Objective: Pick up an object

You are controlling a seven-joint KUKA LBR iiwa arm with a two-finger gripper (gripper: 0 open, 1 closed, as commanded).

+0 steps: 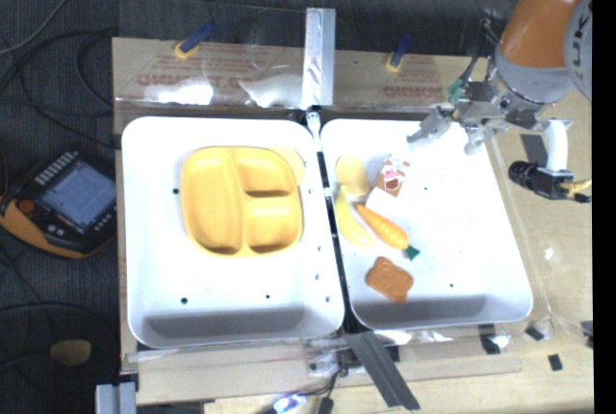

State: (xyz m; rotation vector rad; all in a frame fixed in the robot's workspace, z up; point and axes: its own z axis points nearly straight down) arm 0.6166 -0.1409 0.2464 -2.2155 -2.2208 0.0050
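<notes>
The right bin holds several toy foods along its left side. A small white and red carton stands beside a pale yellow round piece. Below them an orange carrot lies across a yellow banana-like piece. A brown toast-like piece lies nearer the front. My gripper hangs over the bin's back right part, up and to the right of the carton. Its fingers are open and spread with nothing between them.
The left bin bears a yellow divided tray. A metal divider post rises behind the seam between the bins. A black handheld pendant lies off the bench at left. The right bin's right half is bare white floor.
</notes>
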